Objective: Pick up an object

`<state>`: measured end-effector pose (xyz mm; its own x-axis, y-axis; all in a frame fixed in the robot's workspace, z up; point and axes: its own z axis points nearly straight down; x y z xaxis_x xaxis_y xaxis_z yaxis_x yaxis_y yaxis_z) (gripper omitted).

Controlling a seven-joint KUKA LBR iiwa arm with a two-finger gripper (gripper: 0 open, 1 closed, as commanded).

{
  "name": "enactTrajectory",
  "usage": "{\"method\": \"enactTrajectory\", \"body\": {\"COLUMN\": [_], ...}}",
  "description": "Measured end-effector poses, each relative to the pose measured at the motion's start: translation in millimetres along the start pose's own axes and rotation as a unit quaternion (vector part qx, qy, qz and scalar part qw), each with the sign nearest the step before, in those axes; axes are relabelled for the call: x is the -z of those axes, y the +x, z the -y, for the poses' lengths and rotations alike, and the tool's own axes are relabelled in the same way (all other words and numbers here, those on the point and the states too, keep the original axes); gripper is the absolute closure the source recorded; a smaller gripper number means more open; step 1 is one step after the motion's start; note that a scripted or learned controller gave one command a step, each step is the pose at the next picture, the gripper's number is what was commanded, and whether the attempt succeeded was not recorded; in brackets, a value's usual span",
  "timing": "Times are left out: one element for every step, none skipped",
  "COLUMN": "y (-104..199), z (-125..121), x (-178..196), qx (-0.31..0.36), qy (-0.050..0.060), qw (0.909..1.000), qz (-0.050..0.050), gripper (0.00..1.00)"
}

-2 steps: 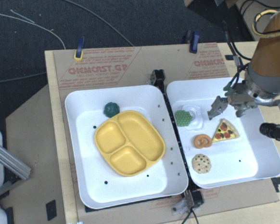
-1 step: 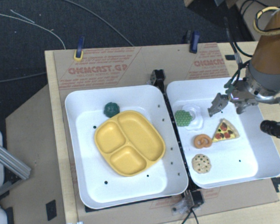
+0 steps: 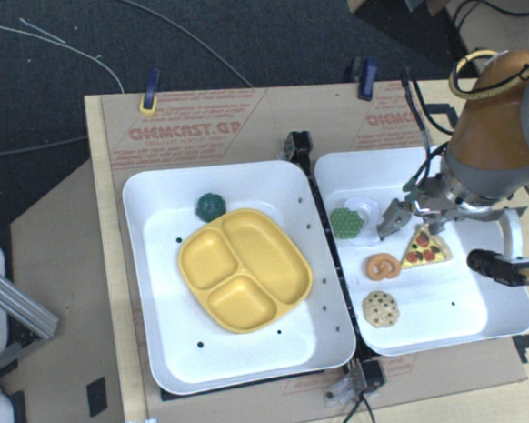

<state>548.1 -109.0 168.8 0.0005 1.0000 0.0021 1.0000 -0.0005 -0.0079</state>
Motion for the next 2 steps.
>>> {"method": "enactTrajectory", "body": {"y": [6,5], "z": [4,2], "x": [-45,-83], "qx": [0.000,0.000], "qy": [0.000,-0.006], "qw": [1.0000,1.0000], "qz": [0.000,0.002], "gripper": [0.00,0.00]}}
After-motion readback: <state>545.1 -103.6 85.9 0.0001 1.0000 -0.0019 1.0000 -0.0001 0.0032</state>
